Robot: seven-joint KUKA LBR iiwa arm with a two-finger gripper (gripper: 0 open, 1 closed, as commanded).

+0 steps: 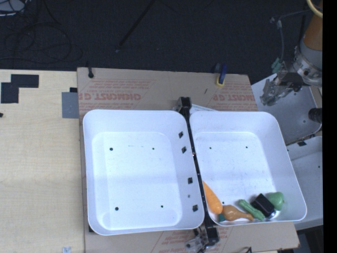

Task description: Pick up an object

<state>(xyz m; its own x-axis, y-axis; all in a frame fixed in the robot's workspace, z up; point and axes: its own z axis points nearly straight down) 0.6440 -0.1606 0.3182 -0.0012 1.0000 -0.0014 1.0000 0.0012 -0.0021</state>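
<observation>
Gripper (271,91) beyond right bin (284,141) holding toys (247,210).

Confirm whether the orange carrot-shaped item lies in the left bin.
No. The orange carrot-shaped item lies in the right bin, against its left wall near the front corner.

Two white bins (138,121) side by side on one bench (37,157), below and left of the pincer (274,91). One orange carrot (211,196), one tan piece (235,212), one green piece (251,208), one black block (263,204).
</observation>
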